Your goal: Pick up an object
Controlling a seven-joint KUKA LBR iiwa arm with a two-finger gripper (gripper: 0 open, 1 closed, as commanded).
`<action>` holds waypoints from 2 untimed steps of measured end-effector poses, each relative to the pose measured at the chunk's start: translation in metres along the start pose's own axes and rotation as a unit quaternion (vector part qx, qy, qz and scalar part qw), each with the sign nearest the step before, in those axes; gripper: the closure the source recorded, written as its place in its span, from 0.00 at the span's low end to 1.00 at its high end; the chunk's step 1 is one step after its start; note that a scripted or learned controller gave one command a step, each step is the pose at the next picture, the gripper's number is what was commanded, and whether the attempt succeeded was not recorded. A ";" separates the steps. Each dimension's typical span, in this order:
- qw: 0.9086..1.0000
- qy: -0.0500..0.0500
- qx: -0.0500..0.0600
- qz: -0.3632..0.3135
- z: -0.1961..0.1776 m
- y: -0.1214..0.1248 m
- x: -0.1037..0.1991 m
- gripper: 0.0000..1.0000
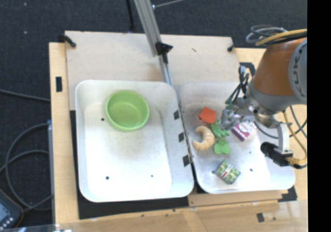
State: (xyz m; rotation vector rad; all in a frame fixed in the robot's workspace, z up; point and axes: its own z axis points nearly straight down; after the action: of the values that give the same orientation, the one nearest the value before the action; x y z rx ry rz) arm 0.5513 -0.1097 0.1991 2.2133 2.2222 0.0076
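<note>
Your claw [229, 121] is down in the right bin [258, 174], low over the pile; can't tell whether it's open, closed or gripping anything, so don't count this as a pick. Likeliest target is the green toy [221, 140] just below-left of it. The risk I see is crowding: a pink-and-white packet [243, 131] sits just right of the claw, an orange block [207, 116] just left, and a tan croissant [204, 138] touches the green toy, so a closing pinch could nudge neighbours or catch two. Farther below lies a green-and-white packet [227, 171]. Well left, a green bowl [127, 110] in the left bin [129, 174]. Count: one of each item, two bins.
</note>
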 end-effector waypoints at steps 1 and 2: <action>1.000 0.000 0.001 0.000 -0.018 0.002 0.000 1.00; 1.000 0.001 0.002 -0.002 -0.019 0.037 0.047 1.00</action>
State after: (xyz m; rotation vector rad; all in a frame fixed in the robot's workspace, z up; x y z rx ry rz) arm 0.5878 -0.0621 0.2183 2.2115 2.2298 0.0053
